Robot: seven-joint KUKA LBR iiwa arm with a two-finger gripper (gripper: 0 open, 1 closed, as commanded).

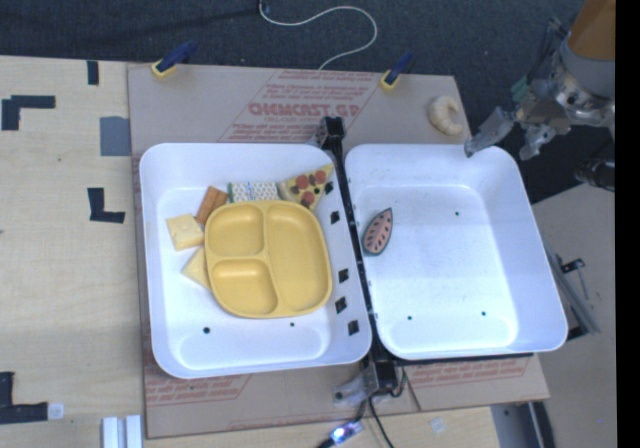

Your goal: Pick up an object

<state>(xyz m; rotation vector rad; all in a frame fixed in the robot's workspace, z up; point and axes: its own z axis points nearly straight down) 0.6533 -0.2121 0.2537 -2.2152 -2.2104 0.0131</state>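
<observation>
My gripper point(512, 133) hangs at the upper right, over the far right corner of the right bin point(500, 336). Its two dark fingers are spread apart with nothing between them. A small pink leaf-shaped object point(377, 232) lies in the right bin near its left wall, well to the left of the gripper. In the left bin point(170, 336) rests a yellow divided plate point(268, 258), with a pizza slice point(308, 186), an orange cracker point(211, 203), a patterned piece point(252, 192) and pale cheese-like pieces point(185, 232) around its far and left sides.
A cream ring-shaped object point(447, 114) lies on the cardboard behind the right bin, left of the gripper. Clamps point(172, 59) hold the cardboard's far edge, and a white cable point(320, 21) trails behind. A black divider point(345, 226) runs between the bins.
</observation>
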